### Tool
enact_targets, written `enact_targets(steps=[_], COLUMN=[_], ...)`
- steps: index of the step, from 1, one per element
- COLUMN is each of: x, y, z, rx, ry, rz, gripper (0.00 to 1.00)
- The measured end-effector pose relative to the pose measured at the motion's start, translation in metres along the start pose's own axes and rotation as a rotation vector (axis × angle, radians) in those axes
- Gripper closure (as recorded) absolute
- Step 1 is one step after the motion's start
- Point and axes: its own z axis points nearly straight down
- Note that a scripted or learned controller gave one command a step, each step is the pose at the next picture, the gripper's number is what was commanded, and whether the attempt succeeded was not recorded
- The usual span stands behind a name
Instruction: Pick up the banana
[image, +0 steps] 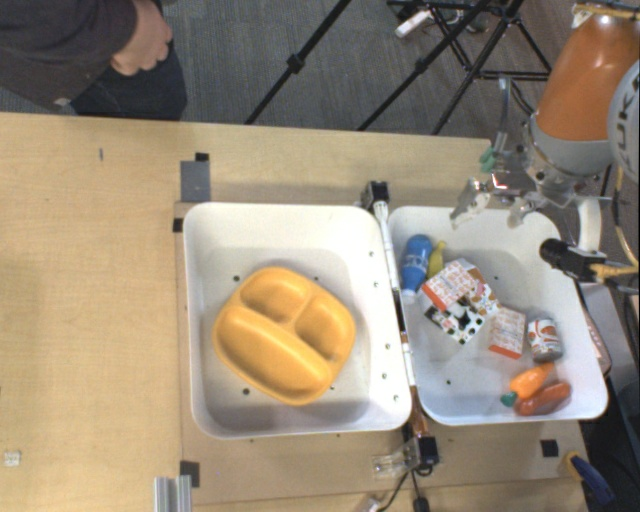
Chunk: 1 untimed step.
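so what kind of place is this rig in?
Likely a robotics lab or test cell: a wooden bench bearing two white bins, black tripod legs on grey carpet behind it, and the arm's gripper over the right bin.

A divided plate (285, 332) lies in the left bin (200, 300); the banana (437, 259) lies in the right bin (590, 400).

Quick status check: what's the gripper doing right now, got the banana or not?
Gripper: open, holding nothing, at the far edge of the right bin. The banana lies in that bin, beside the blue bottle.
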Motion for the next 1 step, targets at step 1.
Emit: enact_targets(steps=[1], x=[0.0033], y=[0.0357], z=[0.1689], rx=[-0.005], ry=[0.0], rz=[0.072], gripper=[0.0])
